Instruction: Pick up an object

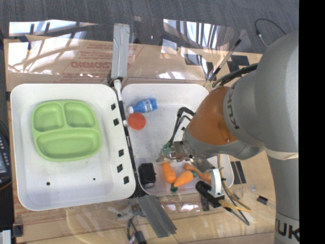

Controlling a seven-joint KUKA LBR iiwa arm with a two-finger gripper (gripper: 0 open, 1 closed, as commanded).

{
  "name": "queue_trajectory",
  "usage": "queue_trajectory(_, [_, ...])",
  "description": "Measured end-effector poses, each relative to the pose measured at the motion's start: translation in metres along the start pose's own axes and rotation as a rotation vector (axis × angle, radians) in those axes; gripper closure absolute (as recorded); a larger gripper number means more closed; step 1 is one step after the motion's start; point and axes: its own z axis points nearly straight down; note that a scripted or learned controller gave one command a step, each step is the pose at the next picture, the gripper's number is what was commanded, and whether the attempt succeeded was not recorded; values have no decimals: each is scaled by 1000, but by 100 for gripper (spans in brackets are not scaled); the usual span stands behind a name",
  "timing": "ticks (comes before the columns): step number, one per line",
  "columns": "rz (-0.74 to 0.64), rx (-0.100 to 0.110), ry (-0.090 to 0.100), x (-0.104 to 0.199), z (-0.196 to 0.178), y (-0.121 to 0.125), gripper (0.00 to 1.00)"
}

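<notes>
Dark grey carpet floor [76,1] up top — bench [91,60] covered in cardboard under a glossy clear sheet with bright window glare, grey tape strip [120,47] across it.

Your grey arm with the orange wrist band [216,118] reaches in from the right, bent downward; the two-finger gripper [171,152] sits low, probably angled left, detail unclear.

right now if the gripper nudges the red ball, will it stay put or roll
It would probably roll: the red ball looks round and smooth, resting on the flat bin floor. The blue bottle lies close beside it and might stop it that way. It looks small, so likely light.
</notes>
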Motion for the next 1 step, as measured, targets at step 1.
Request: queue_trajectory(1, [222,9,0,31,-168,-6,100])
